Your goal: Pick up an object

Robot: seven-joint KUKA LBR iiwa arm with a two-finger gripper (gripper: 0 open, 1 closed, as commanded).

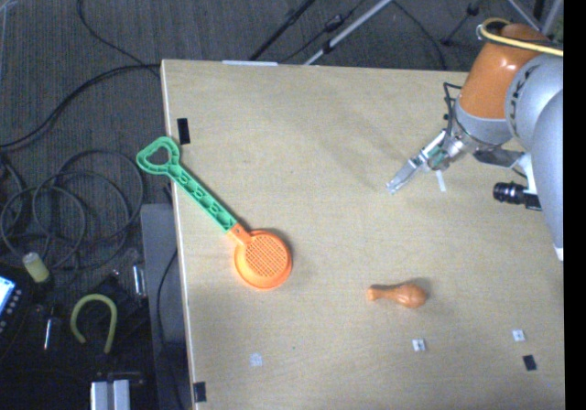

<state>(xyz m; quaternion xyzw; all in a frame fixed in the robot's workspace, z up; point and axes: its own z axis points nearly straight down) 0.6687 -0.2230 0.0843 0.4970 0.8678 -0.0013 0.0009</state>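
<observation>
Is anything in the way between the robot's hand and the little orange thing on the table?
Nothing visible is. The hand is up and right of the small orange pear-shaped toy, with bare tan tabletop between them. The orange strainer with the green handle lies well off to the left.

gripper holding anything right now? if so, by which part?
Nothing held. The gripper hangs over bare bench, apart from the orange drumstick-shaped toy and the green-handled strainer.

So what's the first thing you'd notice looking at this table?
Probably the toy strainer, with a bright green handle and a round orange head, lying slantwise on the left side of the bench. Next, the small orange drumstick-shaped toy near the bottom, and the gripper hovering above it at right.
</observation>
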